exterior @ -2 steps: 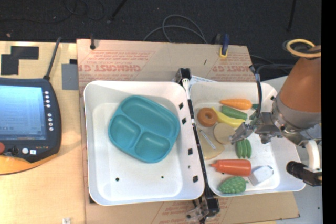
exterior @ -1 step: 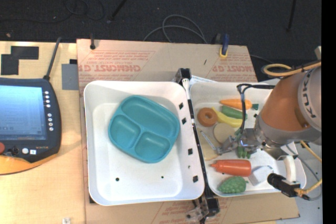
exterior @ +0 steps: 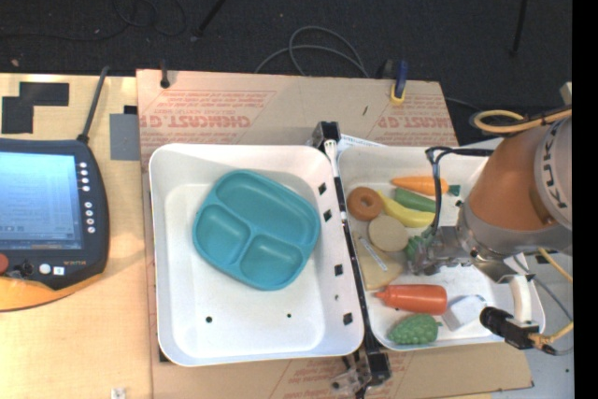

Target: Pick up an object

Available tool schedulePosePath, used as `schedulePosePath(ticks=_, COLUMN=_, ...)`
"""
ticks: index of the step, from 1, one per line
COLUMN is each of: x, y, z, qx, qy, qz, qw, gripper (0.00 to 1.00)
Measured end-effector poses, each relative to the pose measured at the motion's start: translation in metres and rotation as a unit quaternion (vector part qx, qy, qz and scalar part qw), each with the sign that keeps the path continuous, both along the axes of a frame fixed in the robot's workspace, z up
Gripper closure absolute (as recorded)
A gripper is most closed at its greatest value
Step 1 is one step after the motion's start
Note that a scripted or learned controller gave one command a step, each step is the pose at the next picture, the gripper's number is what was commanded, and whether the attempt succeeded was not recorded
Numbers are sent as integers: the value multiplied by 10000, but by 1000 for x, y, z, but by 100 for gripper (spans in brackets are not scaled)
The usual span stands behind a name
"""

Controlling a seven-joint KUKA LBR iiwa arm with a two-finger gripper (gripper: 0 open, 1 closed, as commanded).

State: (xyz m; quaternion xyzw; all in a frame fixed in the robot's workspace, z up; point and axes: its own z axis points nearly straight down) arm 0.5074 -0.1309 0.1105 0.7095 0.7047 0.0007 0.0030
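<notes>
Crowded into the right bin [exterior: 374, 332], all around the gripper [exterior: 422, 249]. Just left of it, a flat tan disc [exterior: 387, 234]; beyond that, up and left, a brown doughnut [exterior: 363, 203], lying flat. Above it, a yellow banana [exterior: 411, 214] with a green piece [exterior: 418, 199] laid against its upper side, and an orange carrot [exterior: 420, 185] farther up, pointing left. Below it, a red-orange sausage-shaped toy [exterior: 412, 298] lying crosswise; lower still, a knobbly green lump [exterior: 414, 330] by the bin's near wall. Down and right, a small pale block [exterior: 463, 310].
</notes>
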Motion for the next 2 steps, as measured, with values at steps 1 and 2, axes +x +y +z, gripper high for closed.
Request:
schedulePosePath(ticks=1, x=-8, y=109, z=80, qx=47, qy=10, qz=90, qw=9999, gripper=100)
schedulePosePath(ticks=2, x=23, y=97, z=126, qx=13, qy=12, qz=32, qw=10000, gripper=100)
